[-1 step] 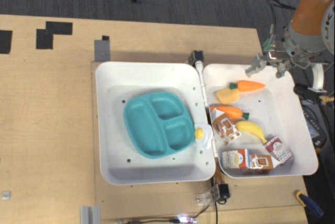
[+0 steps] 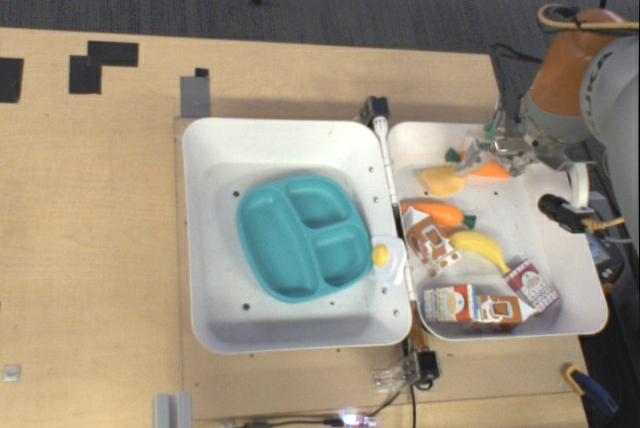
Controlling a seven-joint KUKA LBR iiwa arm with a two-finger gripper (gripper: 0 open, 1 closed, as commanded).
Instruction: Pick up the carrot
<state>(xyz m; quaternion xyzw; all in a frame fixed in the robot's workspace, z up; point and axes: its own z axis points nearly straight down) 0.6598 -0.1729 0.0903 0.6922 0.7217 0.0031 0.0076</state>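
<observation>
Camera view looked down at a slant on a wooden bench carrying two shallow white bins side by side. The left bin (image 2: pixel 215 246) held a teal divided plate (image 2: pixel 300 236), with a small yellow ball (image 2: pixel 380 255) near the bin's right edge. The right bin (image 2: pixel 570 246) held play food. Two orange carrots with green tops lay in it. One carrot (image 2: pixel 437 213) rested by the bin's left edge, about midway along. A second carrot (image 2: pixel 487 170) lay near the far edge, beside a pale yellow piece (image 2: pixel 441 181). A banana (image 2: pixel 480 249) sat near the middle, a small brown carton (image 2: pixel 430 246) beside it, and two more cartons (image 2: pixel 472 306) along the near edge.

The arm's gripper (image 2: pixel 497 148) hung over the far part of the right bin, directly above the second carrot. Whether it was spread or closed could not be told, and nothing could be seen held in it.

To do this step well, the gripper would probably need to straddle the carrot across its narrow width, near the thicker middle, and keep clear of the pale yellow piece and the bin's far wall.
</observation>
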